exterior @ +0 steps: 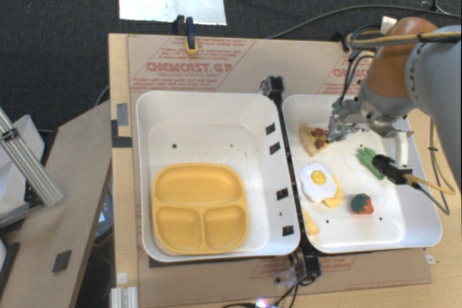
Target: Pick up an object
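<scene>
In the right bin (pixel 411 227) lie a pizza slice (pixel 313 140), a fried egg (pixel 317 179), a yellow piece (pixel 333 199) beside the egg, a green object (pixel 372 161) and a red and green strawberry-like toy (pixel 362 204). Another yellow piece (pixel 309 222) lies near the bin's front left. My gripper (pixel 336 132) reaches down from the right and hovers at the pizza slice's right edge. Its tips are dark and small here.
The left bin (pixel 155 115) holds a yellow three-compartment tray (pixel 201 208). A black divider (pixel 283 162) with clips runs between the bins. Cables (pixel 426 185) trail over the right bin's right side. A clamp (pixel 190 34) sits at the bench's back edge.
</scene>
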`<act>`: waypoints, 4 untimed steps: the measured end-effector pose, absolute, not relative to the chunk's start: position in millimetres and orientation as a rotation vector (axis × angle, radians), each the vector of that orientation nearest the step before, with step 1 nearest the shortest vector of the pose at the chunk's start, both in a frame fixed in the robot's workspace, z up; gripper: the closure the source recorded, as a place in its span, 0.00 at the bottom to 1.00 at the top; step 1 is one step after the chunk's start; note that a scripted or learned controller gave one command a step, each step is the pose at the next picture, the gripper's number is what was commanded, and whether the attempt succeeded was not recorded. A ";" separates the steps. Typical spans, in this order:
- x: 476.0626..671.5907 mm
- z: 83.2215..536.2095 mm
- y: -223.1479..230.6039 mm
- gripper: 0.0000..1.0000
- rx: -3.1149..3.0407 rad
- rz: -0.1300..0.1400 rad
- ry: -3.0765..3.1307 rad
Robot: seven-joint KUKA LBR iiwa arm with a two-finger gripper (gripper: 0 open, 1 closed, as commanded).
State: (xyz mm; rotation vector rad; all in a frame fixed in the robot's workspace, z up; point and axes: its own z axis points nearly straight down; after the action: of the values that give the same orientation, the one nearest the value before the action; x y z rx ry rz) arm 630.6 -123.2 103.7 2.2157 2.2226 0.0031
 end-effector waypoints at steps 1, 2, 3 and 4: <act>634.7 151.7 -131.6 1.00 2.219 0.004 2.219; 632.4 211.7 -124.0 1.00 2.213 0.005 2.224; 633.8 265.9 -124.1 1.00 2.211 0.006 2.224; 633.5 263.0 -63.6 1.00 2.212 0.002 2.230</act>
State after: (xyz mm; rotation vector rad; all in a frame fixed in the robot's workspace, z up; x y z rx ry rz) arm 633.5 -63.6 263.0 2.2121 2.2296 0.0019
